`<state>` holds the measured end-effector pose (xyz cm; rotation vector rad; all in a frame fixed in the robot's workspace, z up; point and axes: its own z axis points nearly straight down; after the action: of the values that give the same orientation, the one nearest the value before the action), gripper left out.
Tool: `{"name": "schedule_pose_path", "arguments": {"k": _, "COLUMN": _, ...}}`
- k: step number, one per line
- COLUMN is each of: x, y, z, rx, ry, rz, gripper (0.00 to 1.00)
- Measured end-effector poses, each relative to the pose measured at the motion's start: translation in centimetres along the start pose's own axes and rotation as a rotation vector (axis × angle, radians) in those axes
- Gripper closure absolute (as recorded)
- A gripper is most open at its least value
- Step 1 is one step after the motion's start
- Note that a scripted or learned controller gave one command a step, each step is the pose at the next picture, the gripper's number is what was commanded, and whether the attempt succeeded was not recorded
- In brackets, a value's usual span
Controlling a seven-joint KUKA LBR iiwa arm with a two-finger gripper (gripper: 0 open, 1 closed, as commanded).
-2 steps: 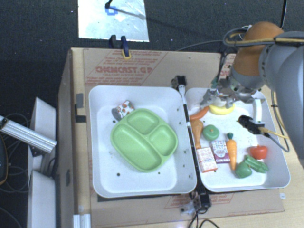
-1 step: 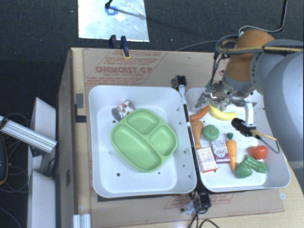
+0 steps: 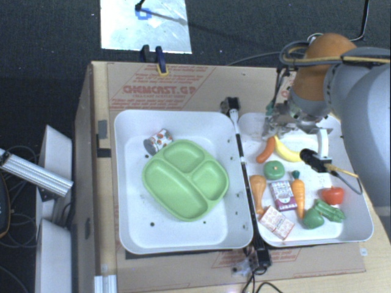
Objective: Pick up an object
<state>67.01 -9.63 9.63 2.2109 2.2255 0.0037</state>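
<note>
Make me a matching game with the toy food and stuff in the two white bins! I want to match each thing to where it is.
Things:
1. green three-part plastic plate
2. yellow toy banana
3. red toy tomato
4. small spotted red-and-white cup

Places:
A. right bin, near its right-hand wall
B. left bin, lying tipped by the plate's upper left edge
C. middle of the left bin
D. right bin, upper part, just below the gripper

Pairs: 1-C, 2-D, 3-A, 4-B

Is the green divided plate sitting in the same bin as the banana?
No, the green divided plate lies in the left bin, while the banana is in the right bin.
</note>
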Motion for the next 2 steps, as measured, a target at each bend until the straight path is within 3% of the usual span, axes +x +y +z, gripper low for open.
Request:
{"name": "schedule_pose_path", "arguments": {"k": 1, "x": 6.6, "y": -0.9, "z": -11.4, "rx": -0.001, "ry": 0.002, "rz": 0.002, "gripper": 1.00}}
{"name": "schedule_pose_path", "arguments": {"k": 2, "x": 13.8, "y": -7.9, "z": -16.9, "rx": 0.002, "ry": 0.003, "rz": 0.002, "gripper": 1.00}}
